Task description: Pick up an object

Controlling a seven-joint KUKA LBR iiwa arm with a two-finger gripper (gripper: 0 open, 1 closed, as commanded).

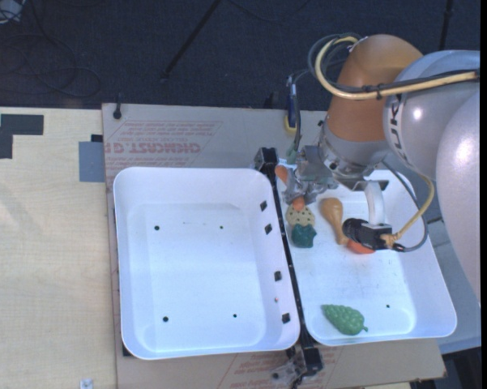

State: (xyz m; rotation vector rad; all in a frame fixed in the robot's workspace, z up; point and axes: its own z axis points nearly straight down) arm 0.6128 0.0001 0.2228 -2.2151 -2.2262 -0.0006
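My gripper [300,191] hangs low over the far left corner of the right bin [405,294], close to the wall between the bins. Just below it lie a tan dotted cookie-shaped piece [301,215] and a dark teal lump [304,236]. To their right rests a tan drumstick-shaped toy [333,215]. A small orange piece [282,171] shows at the gripper's left side; whether it is held is unclear. A red-orange object [360,248] lies further right, and a green bunch of grapes [343,318] sits near the bin's front.
The left bin [138,217] stands next to the right one, with black clips [268,228] along the shared wall. The arm's large grey and orange body [389,96] looms over the right bin's far right side.
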